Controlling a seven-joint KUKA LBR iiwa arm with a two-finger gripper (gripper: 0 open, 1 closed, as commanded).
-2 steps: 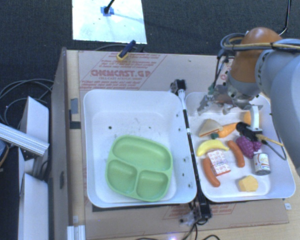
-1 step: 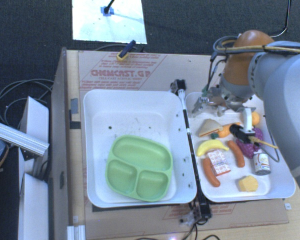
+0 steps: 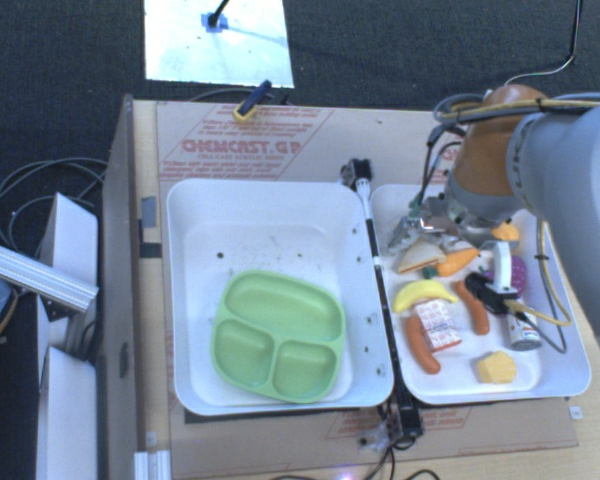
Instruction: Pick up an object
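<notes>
My gripper hangs over the upper left part of the right bin, with the grey arm and its orange band behind it. Its fingers stand open with nothing between them. Just below the fingertips lies a pale sandwich wedge, with an orange carrot beside it. Further forward lie a yellow banana, a red and white box, two sausages, a cheese chunk, a white bottle and a small can.
The left bin holds a green divided plate. A black ridge runs between the two bins. Cardboard lies under both bins, and cables trail off the bench at the left.
</notes>
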